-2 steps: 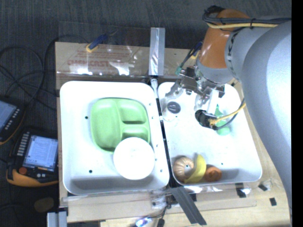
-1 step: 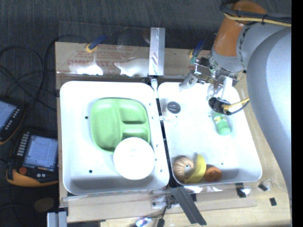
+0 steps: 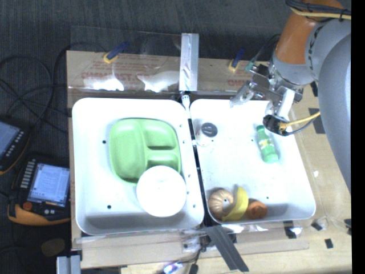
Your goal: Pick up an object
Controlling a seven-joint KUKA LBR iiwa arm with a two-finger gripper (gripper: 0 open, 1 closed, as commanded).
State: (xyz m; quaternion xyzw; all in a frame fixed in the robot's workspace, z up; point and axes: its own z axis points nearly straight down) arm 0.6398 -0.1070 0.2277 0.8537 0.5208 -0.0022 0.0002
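The picking has not happened yet. The gripper (image 3: pixel 268 104) hangs over the far edge of the right bin (image 3: pixel 239 153), and I cannot tell if its claw is spread or pressed together. Nothing sits in it. A small green bottle (image 3: pixel 266 145) lies just below it and looks like the easiest thing to grab. Near the front wall, a banana (image 3: pixel 238 204), a brown round thing (image 3: pixel 220 200) and an orange thing (image 3: pixel 257 209) huddle together, touching. The left bin (image 3: pixel 91 153) holds a green tray (image 3: pixel 142 147) and a white bowl (image 3: pixel 162 190)
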